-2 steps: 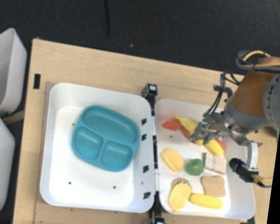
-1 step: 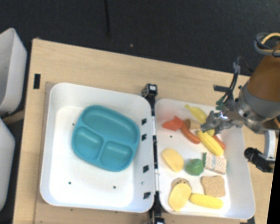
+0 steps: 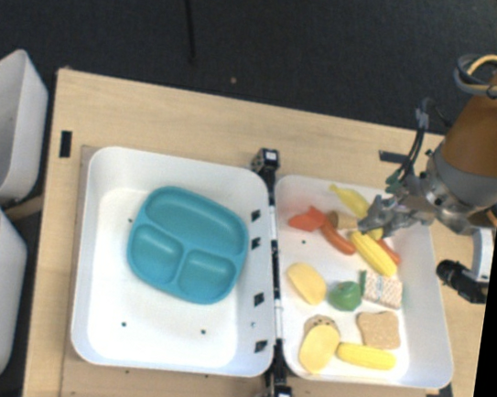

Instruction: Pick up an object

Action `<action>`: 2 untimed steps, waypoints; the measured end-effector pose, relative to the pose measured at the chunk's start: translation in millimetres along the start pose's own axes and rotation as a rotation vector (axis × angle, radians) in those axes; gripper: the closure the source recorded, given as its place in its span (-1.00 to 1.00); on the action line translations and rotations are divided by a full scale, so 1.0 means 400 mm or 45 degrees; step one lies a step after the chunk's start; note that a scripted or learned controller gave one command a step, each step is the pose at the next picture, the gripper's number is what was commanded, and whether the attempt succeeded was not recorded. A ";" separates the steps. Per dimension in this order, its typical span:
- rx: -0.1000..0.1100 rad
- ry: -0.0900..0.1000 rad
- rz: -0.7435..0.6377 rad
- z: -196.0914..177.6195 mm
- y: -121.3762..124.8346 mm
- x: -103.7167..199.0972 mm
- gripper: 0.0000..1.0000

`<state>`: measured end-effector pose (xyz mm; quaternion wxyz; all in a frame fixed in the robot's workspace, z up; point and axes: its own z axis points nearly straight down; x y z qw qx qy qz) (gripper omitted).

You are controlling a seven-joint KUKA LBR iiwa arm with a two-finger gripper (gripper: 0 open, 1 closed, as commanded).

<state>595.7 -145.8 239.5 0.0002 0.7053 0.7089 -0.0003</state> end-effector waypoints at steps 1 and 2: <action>0.003 0.001 0.001 0.018 -0.061 0.095 1.00; 0.004 0.003 -0.001 0.034 -0.108 0.226 1.00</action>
